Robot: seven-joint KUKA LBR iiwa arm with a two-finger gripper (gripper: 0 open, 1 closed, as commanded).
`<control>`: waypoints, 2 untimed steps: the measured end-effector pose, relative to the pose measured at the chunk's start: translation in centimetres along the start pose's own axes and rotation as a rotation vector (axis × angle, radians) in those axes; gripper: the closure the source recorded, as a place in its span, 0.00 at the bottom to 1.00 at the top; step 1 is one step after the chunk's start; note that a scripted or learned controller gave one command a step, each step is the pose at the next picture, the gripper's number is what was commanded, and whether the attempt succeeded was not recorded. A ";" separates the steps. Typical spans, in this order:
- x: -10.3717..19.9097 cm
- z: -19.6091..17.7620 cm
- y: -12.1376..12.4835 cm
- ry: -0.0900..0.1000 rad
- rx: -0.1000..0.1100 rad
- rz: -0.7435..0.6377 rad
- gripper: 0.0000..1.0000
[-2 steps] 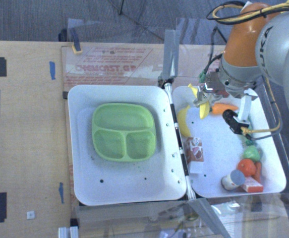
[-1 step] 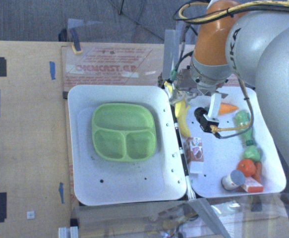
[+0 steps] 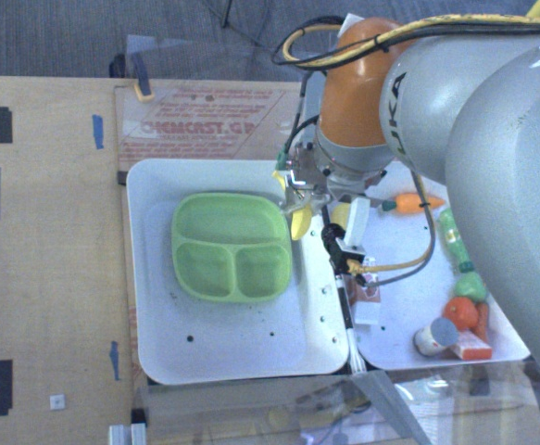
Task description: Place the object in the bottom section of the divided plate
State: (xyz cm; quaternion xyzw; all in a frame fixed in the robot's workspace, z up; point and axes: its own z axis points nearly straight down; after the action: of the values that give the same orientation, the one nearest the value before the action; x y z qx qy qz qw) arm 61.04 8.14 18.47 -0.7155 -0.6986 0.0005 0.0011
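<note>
- We look down at a slant on a wooden bench (image 3: 47,248) with two white bins side by side.
- The left bin (image 3: 214,341) holds a green divided plate (image 3: 179,248).
- The plate sits in the far half of its bin, closer to the right wall than the left.
- The plate has one long section on the far side and two small sections side by side on the near side. We see nothing in any of them.
- The big grey arm comes in from the right, and its orange band (image 3: 357,82) is above the wall between the two bins.
- The gripper (image 3: 318,202) hangs below the band, just past the plate's far right corner.
- We cannot tell if the gripper is open or shut, because the arm hides it from us.
- A small yellow object (image 3: 297,224) peeks out just beside the gripper, at the right rim of the plate. We cannot tell what it is, or if the gripper holds it.
- The right bin (image 3: 399,323) holds toy food.
- A small orange carrot (image 3: 408,202) lies at the far side, near the arm.
- A round red toy (image 3: 462,311) and a green lump (image 3: 470,286) sit close together near the right wall.
- A white cup (image 3: 427,341) lies on its side at the near edge, just beside a red and white box (image 3: 473,346).
- A brown cardboard sheet (image 3: 205,123) with red print lies beyond the left bin.
- Strips of blue tape (image 3: 97,131) are stuck on the bench.
</note>
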 end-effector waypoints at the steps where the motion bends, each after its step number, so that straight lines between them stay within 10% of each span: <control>1: 0.0 0.0 0.0 0.000 0.000 0.000 0.00; 2: -0.9 -5.3 -2.0 -0.001 -0.003 0.348 0.00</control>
State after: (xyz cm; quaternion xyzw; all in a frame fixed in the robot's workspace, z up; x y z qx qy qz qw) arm 59.03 7.31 23.75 -0.8256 -0.5643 0.0002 -0.0003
